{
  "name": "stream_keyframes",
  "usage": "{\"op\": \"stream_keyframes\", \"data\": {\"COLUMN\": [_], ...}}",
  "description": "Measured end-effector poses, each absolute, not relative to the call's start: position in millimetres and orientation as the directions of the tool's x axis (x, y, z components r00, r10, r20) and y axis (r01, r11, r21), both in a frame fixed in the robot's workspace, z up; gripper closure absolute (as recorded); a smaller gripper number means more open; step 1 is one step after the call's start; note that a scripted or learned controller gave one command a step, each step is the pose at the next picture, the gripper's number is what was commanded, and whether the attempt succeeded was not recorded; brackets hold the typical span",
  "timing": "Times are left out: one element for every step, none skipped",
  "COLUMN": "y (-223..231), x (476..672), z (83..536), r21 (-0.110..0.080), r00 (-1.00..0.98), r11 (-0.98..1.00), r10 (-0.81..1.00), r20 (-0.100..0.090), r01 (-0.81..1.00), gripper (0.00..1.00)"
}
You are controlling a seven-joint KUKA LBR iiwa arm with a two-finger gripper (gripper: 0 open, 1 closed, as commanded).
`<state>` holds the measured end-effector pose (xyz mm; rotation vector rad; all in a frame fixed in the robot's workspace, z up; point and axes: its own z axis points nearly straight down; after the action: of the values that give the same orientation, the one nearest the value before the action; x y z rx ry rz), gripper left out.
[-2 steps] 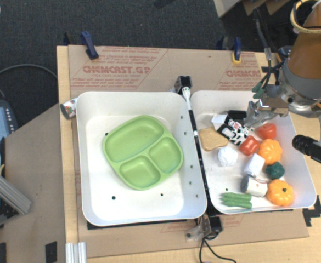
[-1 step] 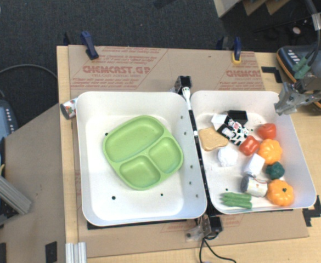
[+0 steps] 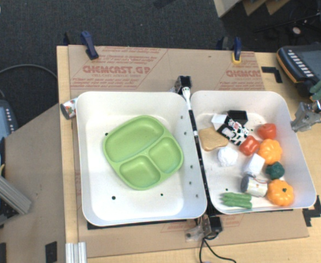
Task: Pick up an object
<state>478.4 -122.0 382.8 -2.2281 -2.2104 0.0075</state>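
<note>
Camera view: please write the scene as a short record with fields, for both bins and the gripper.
left bin: holds one green divided plate, lying flat
right bin: holds a pile of small toy foods
named items: two orange pumpkins, red tomato, green beans, tan bread slice, cow-patterned carton
gripper: at the right bin's right rim, outside it, over the bench
held object: none seen
task state: nothing picked yet

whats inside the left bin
A green divided plate with three compartments lies flat in the left bin, with nothing in its compartments. The bin floor beneath the plate is covered, so anything under it cannot be seen.
</note>
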Motion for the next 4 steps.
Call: {"op": "stream_keyframes", "data": {"y": [-118, -118, -176, -213], "x": [480.2, 481.0, 491.6, 478.0], "z": [397, 407, 364, 343], "r21": [0.004, 0.007, -0.004, -0.003], "r00": [0.000, -0.001, 0.005, 0.004], "r11": [0.000, 0.001, -0.005, -0.004], "r10": [1.000, 1.000, 1.000, 1.000], "r20": [-0.002, -0.004, -0.001, -0.001], "r01": [1.000, 1.000, 1.000, 1.000], "gripper": [1.00, 1.00, 1.00, 1.00]}}
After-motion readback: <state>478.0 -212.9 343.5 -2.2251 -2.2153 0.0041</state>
